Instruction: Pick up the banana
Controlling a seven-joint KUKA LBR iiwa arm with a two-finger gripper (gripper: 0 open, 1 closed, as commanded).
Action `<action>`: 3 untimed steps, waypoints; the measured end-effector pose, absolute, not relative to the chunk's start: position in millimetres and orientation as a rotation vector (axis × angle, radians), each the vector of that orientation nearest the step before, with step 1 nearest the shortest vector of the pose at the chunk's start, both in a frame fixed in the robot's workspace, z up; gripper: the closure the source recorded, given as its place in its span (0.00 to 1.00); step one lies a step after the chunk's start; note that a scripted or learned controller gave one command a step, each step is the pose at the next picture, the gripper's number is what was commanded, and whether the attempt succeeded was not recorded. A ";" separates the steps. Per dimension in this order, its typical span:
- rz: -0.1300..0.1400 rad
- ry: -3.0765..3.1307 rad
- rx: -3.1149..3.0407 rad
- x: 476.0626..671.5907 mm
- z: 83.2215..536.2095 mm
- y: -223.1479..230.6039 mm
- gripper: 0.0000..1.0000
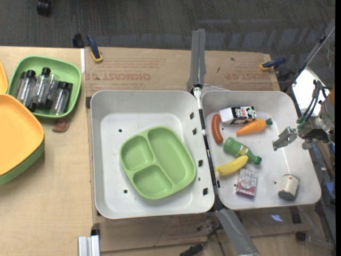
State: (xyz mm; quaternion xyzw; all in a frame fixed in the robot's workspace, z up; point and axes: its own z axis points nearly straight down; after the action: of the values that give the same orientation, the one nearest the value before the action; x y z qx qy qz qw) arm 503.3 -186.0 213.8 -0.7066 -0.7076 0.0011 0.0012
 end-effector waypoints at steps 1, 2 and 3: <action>0.003 -2.258 -2.181 476.9 146.9 -129.4 0.00; 0.002 -2.224 -2.217 506.6 91.3 -106.6 0.00; 0.005 -2.216 -2.222 505.7 99.4 -108.4 1.00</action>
State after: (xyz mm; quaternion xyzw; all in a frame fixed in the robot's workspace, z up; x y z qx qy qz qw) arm 505.7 -108.4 99.4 -0.7080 -0.7062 0.0015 0.0019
